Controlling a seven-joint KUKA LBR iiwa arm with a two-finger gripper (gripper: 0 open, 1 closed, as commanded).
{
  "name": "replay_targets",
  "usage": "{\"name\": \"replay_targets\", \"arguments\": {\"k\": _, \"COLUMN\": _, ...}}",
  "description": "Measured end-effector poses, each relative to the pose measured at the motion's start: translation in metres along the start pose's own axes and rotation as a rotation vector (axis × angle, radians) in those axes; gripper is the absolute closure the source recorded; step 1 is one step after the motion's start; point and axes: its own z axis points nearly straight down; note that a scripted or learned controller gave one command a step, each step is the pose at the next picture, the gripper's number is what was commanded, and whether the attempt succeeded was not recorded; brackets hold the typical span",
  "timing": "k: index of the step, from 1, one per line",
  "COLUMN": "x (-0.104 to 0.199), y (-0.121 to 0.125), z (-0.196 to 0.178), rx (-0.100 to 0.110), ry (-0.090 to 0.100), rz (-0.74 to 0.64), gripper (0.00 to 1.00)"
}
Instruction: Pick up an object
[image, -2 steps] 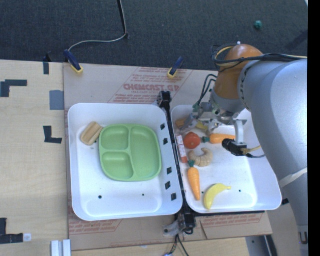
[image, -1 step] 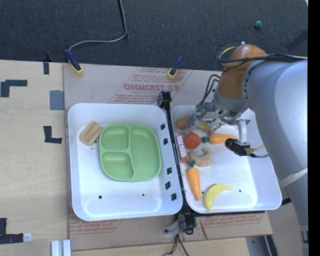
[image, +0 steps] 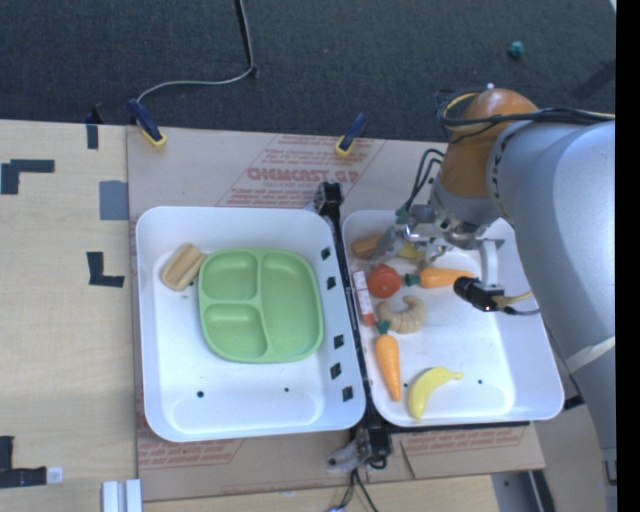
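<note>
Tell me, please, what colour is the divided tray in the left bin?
The divided tray is light green, seen clearly in the camera view.

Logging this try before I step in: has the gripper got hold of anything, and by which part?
Cannot tell. The gripper is low in the right bin, among the toy foods near the tomato, but nothing shows between its fingers.

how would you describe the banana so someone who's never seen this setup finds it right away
Start at the right-hand white bin, the one crowded with toy food beside the bin holding the green divided plate. Go to its near edge, towards the bottom of the view: the banana lies there, just right of an upright orange carrot. It is the only yellow, curved piece in that corner.
</note>
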Motion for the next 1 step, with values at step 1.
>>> {"name": "replay_targets", "arguments": {"k": 1, "x": -0.0110, "y": 0.0021, "z": -0.0629, "rx": -0.022, "ry": -0.009, "rz": -0.002, "gripper": 0.00}}
